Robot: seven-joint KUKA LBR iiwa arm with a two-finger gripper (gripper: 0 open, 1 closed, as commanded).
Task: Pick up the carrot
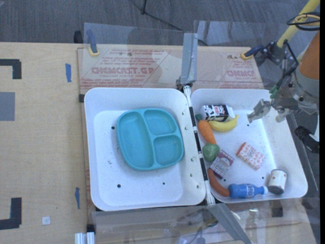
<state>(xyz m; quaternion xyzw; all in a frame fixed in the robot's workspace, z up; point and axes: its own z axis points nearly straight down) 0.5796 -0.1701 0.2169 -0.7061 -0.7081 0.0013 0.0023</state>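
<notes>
Above right bin, gripper spread open, holding nothing, well apart from carrot beside banana.

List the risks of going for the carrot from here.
1. The carrot lies against the right bin's left wall, touching the banana and a green item; the gripper may snag those instead.
2. Another orange piece near the blue bottle could be mistaken for the target.

Left bin white, holding a turquoise divided plate. Right bin white: orange carrot, yellow banana, green fruit, blue bottle. Cow-patterned black-and-white carton; orange-and-white speckled packet.
</notes>
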